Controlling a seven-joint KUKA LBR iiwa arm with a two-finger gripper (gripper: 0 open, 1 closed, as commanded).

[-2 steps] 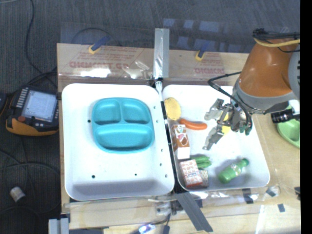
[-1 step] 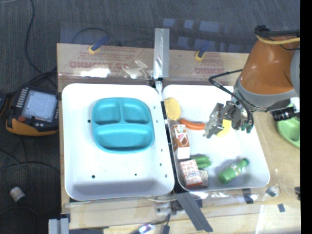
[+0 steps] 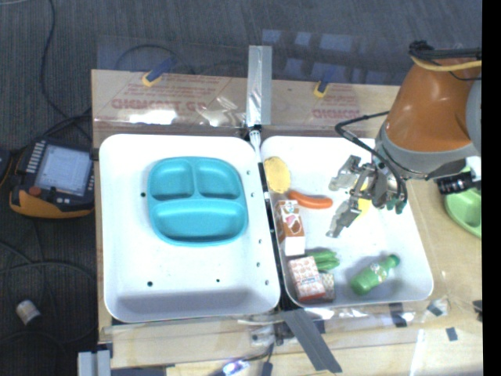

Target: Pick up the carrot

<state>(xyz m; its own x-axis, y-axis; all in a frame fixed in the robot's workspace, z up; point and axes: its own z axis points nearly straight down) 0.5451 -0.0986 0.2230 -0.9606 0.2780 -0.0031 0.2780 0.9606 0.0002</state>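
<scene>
- Nearest the camera, along the right-hand white bin's (image 3: 419, 284) front wall, lie a red-and-white carton (image 3: 310, 280) and a green plastic bottle (image 3: 374, 275).
- Farther back from them, the small orange carrot (image 3: 311, 202) lies on the bin's bare white floor, its long axis running left-right, beside a yellow lemon-like fruit (image 3: 276, 174).
- Just right of the carrot hangs the two-finger pincer (image 3: 350, 196), spread open and holding nothing; the carrot is not between the fingers (image 3: 342, 220).
- My judgement: the pincer needs a short shift left toward the carrot, then a descent straddling its narrow width.
- Room is tight on the carrot's left, where a brown-and-white packet (image 3: 291, 222) nearly touches it.
- Left of the carrot's bin, the other bin (image 3: 125, 288) holds a blue compartment tray (image 3: 196, 200).
</scene>
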